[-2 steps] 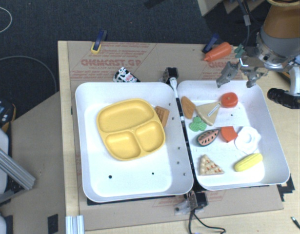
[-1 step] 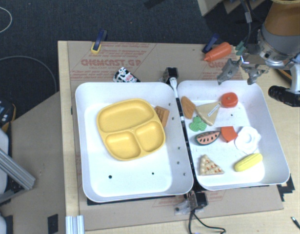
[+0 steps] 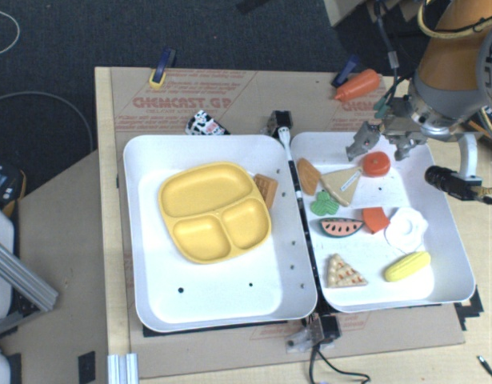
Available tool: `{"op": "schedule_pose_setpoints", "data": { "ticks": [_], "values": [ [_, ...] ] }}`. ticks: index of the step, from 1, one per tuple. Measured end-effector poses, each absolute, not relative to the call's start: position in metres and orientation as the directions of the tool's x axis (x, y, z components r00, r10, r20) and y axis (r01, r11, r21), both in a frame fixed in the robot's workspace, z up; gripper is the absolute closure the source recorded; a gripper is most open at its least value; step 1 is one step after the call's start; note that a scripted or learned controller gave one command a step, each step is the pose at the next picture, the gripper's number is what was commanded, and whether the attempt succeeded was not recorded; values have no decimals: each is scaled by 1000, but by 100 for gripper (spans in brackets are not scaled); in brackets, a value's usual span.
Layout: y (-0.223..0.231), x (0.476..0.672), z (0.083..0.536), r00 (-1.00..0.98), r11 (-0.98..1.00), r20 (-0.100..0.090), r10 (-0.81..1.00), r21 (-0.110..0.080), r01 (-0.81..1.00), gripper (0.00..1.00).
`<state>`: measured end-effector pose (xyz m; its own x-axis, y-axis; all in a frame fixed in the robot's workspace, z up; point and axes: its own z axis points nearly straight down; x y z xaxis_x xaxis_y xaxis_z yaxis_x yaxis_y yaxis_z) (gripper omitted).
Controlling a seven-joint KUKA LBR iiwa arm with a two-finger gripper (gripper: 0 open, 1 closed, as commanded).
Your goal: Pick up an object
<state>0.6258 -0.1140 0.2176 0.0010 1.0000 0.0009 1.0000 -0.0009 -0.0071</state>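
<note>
**Toy food in the right bin, gripper poised over its far side**

Toy food pieces lie scattered in the right bin [image 3: 462, 274]: a red tomato [image 3: 377, 164] at the far side, a pale sandwich wedge [image 3: 342, 185] and a tan bread piece [image 3: 308, 175] left of it, a green broccoli [image 3: 325, 205], a watermelon slice [image 3: 342, 227], an orange-red block [image 3: 375, 219], a white fried egg [image 3: 406, 228], a yellow corn cob [image 3: 406, 266] and a pizza slice [image 3: 343, 272] nearest. The gripper [image 3: 385, 141] hangs over the bin's far side, just above the tomato, its fingers spread apart with nothing between them. The left bin [image 3: 150, 294] holds a yellow divided plate [image 3: 214, 211] with a waffle piece [image 3: 266, 189] against its right edge. Beyond the bins, an orange carrot [image 3: 358, 85] and a black-and-white toy [image 3: 206, 124] lie on the bench [image 3: 118, 110]
</note>
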Motion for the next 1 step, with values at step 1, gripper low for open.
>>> {"op": "schedule_pose_setpoints", "data": {
  "ticks": [1],
  "values": [
    [-107, 629, 172, -1, 1, 1, 1000, -6, 1000, 0]
  ]
}}
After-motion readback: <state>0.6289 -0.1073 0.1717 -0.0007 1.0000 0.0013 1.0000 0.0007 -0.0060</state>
